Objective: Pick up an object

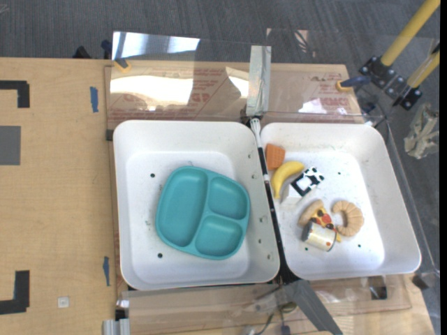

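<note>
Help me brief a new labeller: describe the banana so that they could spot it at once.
Look in the right bin of the two white bins, near the wall it shares with the left one. The banana lies just below an orange piece and left of a black-and-white block. It is the only yellow, curved thing there.

The right bin [363,257] holds a loose cluster of small things: an orange piece [274,154] near its left wall, a yellow banana [285,176] just below it, and a black-and-white block [306,181] beside the banana. Lower lie a pizza slice [316,216], a croissant [350,217] and a small tan cylinder [320,238], close together.
</note>
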